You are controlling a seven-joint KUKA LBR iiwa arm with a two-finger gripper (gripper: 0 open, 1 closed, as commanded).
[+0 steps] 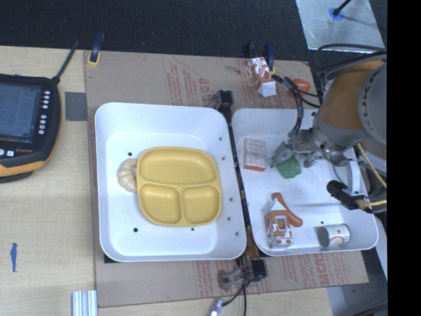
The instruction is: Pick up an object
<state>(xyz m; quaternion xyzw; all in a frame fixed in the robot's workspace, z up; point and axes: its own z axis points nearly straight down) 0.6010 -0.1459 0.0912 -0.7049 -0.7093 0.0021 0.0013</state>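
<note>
Right white bin (263, 120): gripper (287, 155) fingers straddle a green object (288, 168).

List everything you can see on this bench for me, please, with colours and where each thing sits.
Bins: two, white, side by side on the bench.
Divided tray: one, yellow, in the left bin.
Rounded object: one, cream, touching the tray's left edge.
Packet: one, white and red, right bin, upper left.
Green object: one, right bin, just below the claw.
House-shaped carton: one, orange and white, right bin, lower part.
Can: one, grey and white, right bin, lower right.
Handheld screen: one, orange-edged, far left.
Claw: one, grey, over the right bin.
</note>
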